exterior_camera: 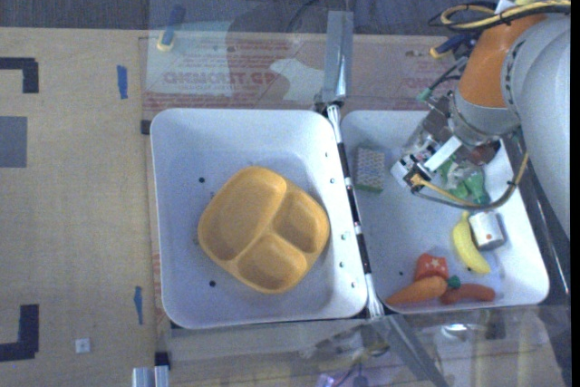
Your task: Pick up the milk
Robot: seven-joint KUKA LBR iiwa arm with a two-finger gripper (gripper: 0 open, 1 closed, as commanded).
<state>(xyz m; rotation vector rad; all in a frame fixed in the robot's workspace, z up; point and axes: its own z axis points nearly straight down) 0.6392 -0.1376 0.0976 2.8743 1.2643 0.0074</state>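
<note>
Rightward — tool [413,173] over bin [391,236], tan bench [72,195]

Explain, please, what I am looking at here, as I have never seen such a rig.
One camera, fixed above a bench, looks down at a slant. The grey robot arm with the orange band reaches in from the right; its gripper hangs over the right bin. That bin holds a banana, a small grey box beside it, probably the milk, a carrot, a green item near the gripper and a speckled block. The left bin holds a yellow divided plate. Whether the gripper holds anything, I cannot tell.
</note>
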